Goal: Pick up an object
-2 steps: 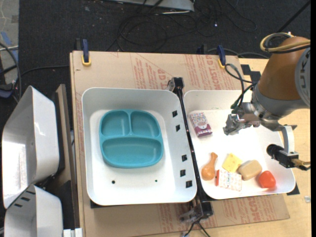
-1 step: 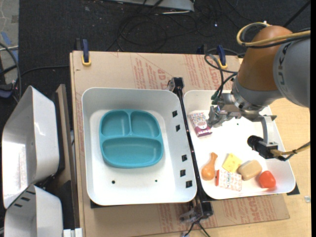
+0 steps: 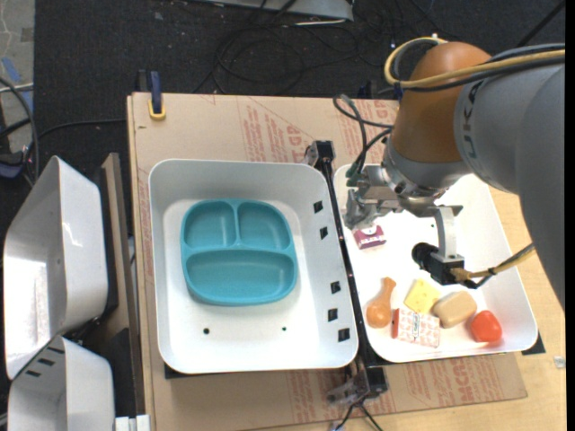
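Note:
The right bin (image 3: 503,335) holds several small objects: a purple-and-white packet (image 3: 369,237), an orange gourd-shaped toy (image 3: 383,304), a yellow cheese wedge (image 3: 420,294), a tan bread roll (image 3: 455,309), a red tomato (image 3: 486,327) and a red-and-white carton (image 3: 417,328). My gripper (image 3: 361,206) hangs low over the bin's upper left part, just above the purple packet. Nothing shows between its fingers.
The left bin (image 3: 171,321) holds a teal divided plate (image 3: 239,250). A black divider with clips (image 3: 334,259) runs between the bins. The grey arm (image 3: 503,106) crosses the right bin's upper right. White containers (image 3: 49,259) stand off the bench at left.

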Controlling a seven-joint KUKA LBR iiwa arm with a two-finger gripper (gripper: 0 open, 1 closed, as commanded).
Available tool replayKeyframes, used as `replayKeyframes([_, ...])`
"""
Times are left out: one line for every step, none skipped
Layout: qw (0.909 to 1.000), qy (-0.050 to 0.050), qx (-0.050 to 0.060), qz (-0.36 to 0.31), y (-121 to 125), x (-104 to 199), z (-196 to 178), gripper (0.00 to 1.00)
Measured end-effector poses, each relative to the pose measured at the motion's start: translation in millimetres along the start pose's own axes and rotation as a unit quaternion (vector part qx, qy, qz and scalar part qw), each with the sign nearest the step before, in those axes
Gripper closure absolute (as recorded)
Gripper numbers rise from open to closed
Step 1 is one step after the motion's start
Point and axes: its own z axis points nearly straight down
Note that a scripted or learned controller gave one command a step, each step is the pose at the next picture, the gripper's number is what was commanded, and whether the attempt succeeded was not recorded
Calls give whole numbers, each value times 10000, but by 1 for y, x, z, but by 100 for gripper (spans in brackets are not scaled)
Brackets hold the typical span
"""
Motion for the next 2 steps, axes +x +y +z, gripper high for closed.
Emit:
replayKeyframes([10000,-1,-1,-1,9,50,1,100])
replayKeyframes([10000,-2,-8,6,22,96,-7,100])
